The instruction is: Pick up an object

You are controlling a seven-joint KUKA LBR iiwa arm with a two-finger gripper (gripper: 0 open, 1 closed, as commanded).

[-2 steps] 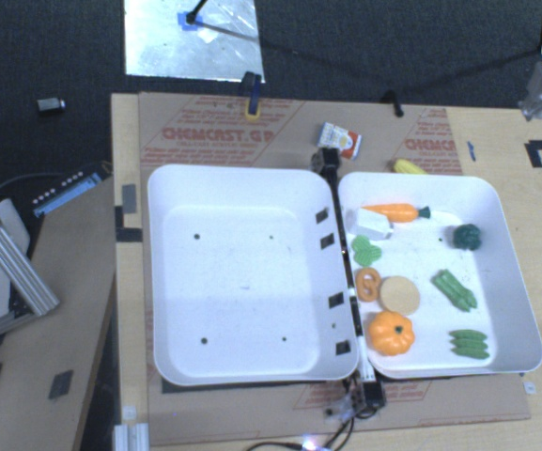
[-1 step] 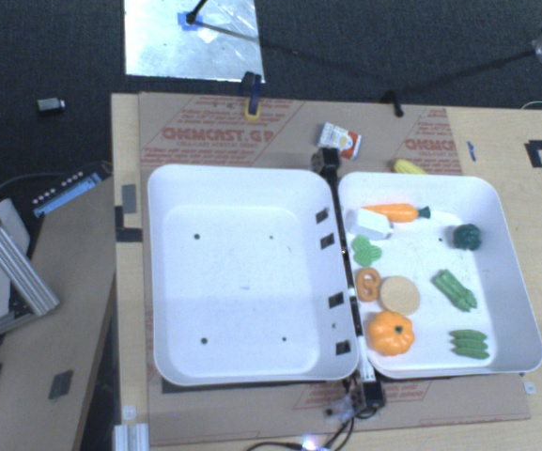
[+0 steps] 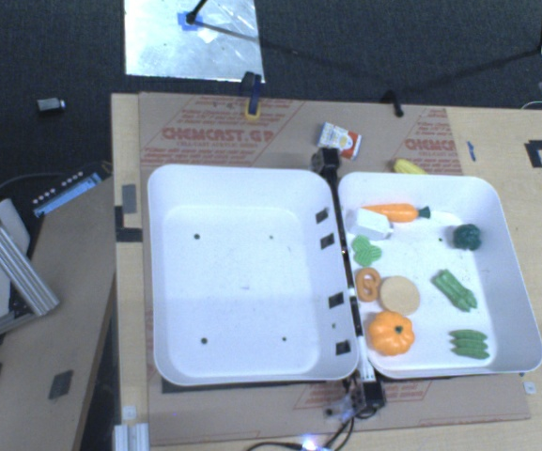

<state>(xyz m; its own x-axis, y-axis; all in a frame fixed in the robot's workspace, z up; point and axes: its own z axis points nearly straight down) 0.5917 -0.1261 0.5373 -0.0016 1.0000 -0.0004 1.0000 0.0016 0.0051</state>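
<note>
Though the tool's state cannot be told, a probable pumpkin (image 3: 390, 334) occupies the right bin (image 3: 498, 238).

Robotics lab or test cell, judged from a purpose-built bench (image 3: 496, 125) surfaced with printed board and bearing two shallow white bins, left bin (image 3: 242, 271) and right bin (image 3: 510, 280), hinged side by side. Toy food as test pieces in the right bin: carrot (image 3: 394, 212), pumpkin (image 3: 390, 334), broccoli (image 3: 467, 237), pea pods (image 3: 469, 344). Surrounded by dark carpet (image 3: 45, 45), a metal sheet (image 3: 193, 26) with taped cable, aluminium framing (image 3: 7, 261) at left, and loose wiring (image 3: 346, 412), possibly a connector, at the bench's front edge.
</note>
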